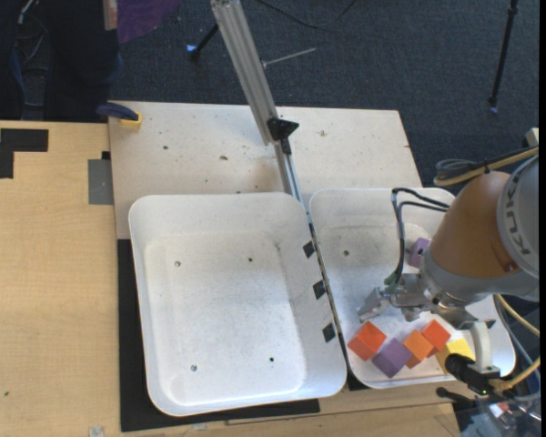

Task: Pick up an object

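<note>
- Camera view, nearest the lens: a cluster of small blocks in the near corner of the right bin (346, 235). It comprises an orange block (368, 340), a purple block (392, 357) just beside it, a second orange block (419, 345), a third orange block (436, 333) and a yellow block (460, 349) partly under the arm.
- Appearance of the blocks: plain, matt, roughly cubic and lying close together, some touching; another purple piece (420, 247) sits farther back beside the wrist.
- Pincer (379, 304): low over the bin floor, just behind the first orange block; whether its fingers stand apart or together cannot be told, and no block shows between them.
- Step in hand, as judged: approach to a grasp, nothing lifted yet. The next move calls for settling over one block, most likely the first orange one, without nudging its neighbours.
- Arm (478, 239): orange band and grey body, reaching in over the right bin.
- Left bin (164, 217): white, alongside.
- Farthest: pale bench (200, 144) and slanted metal rail (250, 62).
</note>
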